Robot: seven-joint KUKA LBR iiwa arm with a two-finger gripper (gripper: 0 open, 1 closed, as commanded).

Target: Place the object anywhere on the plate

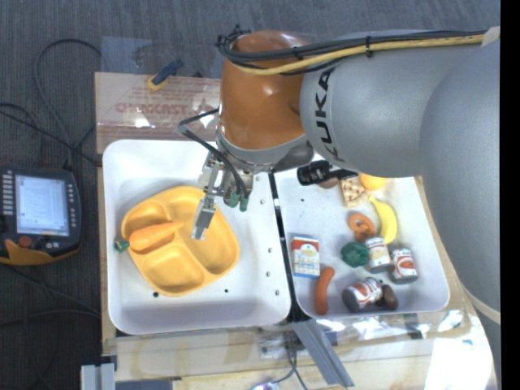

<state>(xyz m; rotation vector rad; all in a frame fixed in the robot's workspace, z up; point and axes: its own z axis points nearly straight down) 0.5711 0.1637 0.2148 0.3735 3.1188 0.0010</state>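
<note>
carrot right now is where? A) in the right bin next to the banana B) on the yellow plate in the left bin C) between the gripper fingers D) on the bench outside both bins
B: the carrot lies in a compartment of the yellow plate inside the left bin, with the gripper just to its right.

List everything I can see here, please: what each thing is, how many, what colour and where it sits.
bins: two, white, side by side on the bench
plate: one, yellow, with compartments, in the left bin
carrot: one, orange with a green end, lying on the plate
banana: one, yellow, right bin
carton: one, red and white, right bin near the divider
sausage: one, reddish-brown, front of the right bin
green lump: one, dark green, right bin
cans: two, small, red-labelled, right bin
handheld screen: one, grey and orange, left of the bench
arm: one, grey with an orange band
pincer: one, over the plate, beside the carrot
</note>
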